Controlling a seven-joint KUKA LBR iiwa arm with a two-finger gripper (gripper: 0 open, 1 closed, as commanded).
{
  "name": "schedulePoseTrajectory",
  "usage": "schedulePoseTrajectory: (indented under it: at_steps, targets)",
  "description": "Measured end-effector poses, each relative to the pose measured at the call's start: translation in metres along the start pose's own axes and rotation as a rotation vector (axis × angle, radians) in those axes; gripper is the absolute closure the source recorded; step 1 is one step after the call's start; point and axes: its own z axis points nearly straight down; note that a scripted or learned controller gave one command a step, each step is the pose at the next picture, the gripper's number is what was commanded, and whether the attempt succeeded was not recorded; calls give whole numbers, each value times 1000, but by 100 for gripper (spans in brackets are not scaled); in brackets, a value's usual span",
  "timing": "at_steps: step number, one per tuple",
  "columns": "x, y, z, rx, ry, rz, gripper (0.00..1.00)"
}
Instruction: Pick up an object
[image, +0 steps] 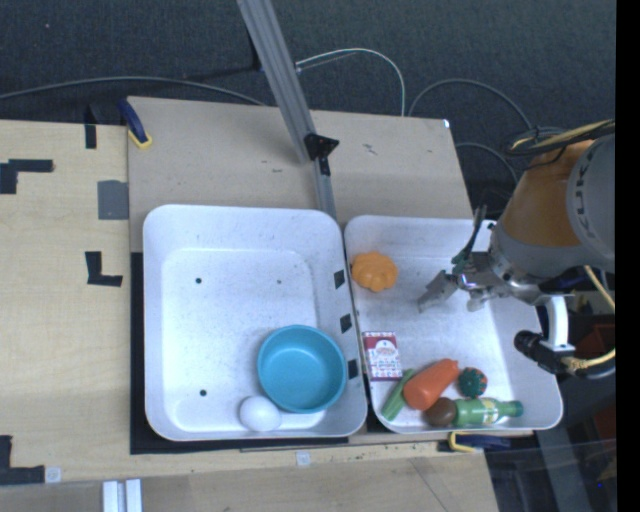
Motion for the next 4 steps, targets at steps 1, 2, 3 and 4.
schedulePoseTrajectory:
  at_steps: [1, 2, 3, 4]
  targets:
    - [1, -1, 54, 1, 0, 0, 0]
    - [2, 0, 41, -3, 1, -1, 100]
    - [6, -9, -7, -9, -1, 0, 100]
    - [6, -8, -60, -10, -1, 0, 100]
